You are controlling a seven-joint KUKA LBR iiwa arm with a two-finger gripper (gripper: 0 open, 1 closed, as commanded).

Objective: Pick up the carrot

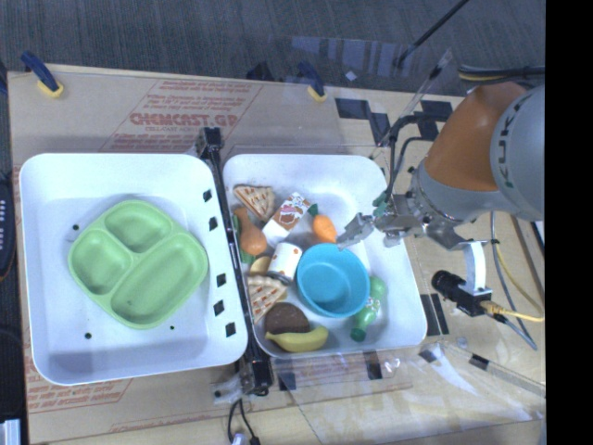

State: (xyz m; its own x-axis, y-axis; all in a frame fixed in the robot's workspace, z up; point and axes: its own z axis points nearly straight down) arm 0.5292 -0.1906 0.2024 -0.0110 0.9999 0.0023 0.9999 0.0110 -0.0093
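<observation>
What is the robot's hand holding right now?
Nothing. The gripper is over the right bin, beside the carrot and above the blue bowl, with nothing between its fingers. The carrot lies in the bin.

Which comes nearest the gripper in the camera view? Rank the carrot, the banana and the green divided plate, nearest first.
Measured from the gripper:
1. carrot, just to its left in the right bin.
2. banana, at that bin's near edge.
3. green divided plate, across in the left bin.
</observation>
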